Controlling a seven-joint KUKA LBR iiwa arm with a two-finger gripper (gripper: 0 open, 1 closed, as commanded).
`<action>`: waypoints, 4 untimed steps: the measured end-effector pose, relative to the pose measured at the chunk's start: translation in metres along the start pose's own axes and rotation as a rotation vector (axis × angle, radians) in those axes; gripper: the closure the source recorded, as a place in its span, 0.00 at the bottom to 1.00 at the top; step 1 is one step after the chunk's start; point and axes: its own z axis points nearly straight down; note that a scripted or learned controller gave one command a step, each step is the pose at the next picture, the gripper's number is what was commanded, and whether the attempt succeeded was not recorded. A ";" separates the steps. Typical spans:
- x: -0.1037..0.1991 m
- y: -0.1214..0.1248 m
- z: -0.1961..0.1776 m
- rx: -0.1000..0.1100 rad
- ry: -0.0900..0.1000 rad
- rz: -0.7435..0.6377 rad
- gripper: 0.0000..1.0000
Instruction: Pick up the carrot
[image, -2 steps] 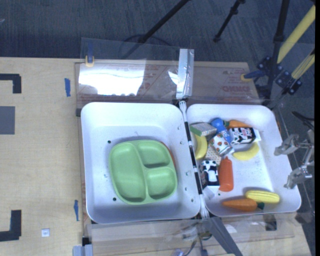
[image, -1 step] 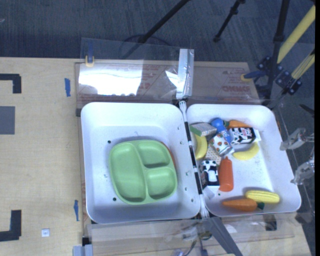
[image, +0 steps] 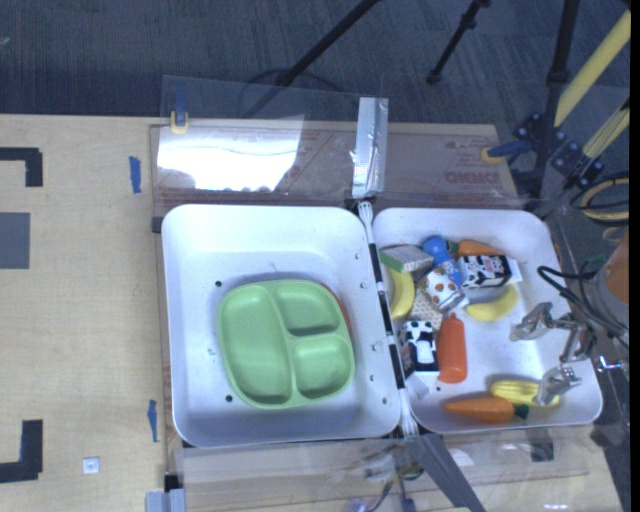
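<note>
The carrot (image: 478, 408) is orange with a green stub at its right end. It lies flat near the front wall of the right bin (image: 520, 225). A yellow corn cob (image: 518, 389) lies just behind it and touches its green end. My gripper (image: 548, 350) reaches in from the right, low over the bin's right side. It is open, with one metal finger (image: 532, 322) toward the back and the other finger (image: 560, 380) by the corn's right end. Nothing is between the fingers. The carrot is to the left of and in front of the gripper.
An orange bottle-like toy (image: 452, 348), a banana (image: 493, 306), a cow-print piece (image: 484, 270) and several other toys crowd the right bin's left and back. The left bin (image: 190, 300) holds a green divided plate (image: 288, 342). Cables hang at the far right.
</note>
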 end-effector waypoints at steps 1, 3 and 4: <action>-0.005 -0.010 -0.048 0.001 -0.003 -0.442 0.00; -0.132 -0.020 -0.053 0.002 -0.005 -0.489 0.00; -0.121 -0.019 -0.051 -0.001 -0.002 -1.048 0.00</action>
